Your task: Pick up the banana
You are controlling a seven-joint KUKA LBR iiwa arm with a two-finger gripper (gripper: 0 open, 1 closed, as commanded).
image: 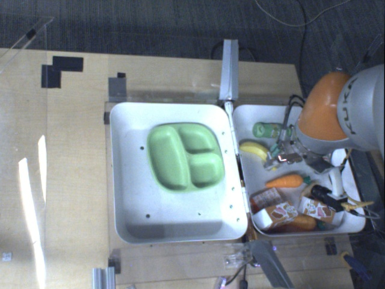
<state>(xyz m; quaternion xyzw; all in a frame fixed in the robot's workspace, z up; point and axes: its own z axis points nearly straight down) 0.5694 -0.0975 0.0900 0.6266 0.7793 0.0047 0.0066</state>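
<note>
Toward the left side of the right bin (358,224) you've got the banana (253,150), lying flat w/ the gripper (280,156) just beside its right end; can't tell its state. Carrot (285,181) sits below, green bottle (265,129) above. Left bin (120,221) holds a green tray (184,156).

Grey arm (361,110) entering from the right, orange band (322,110) above the wrist turned toward the camera. Wrist angled downward and to the left. Pincer (278,156) low, extended leftward at the arm's end, metallic parts and a thin cable visible at its base. Finger state not discernible: tips small and partly blurred from this overhead slant.
</note>
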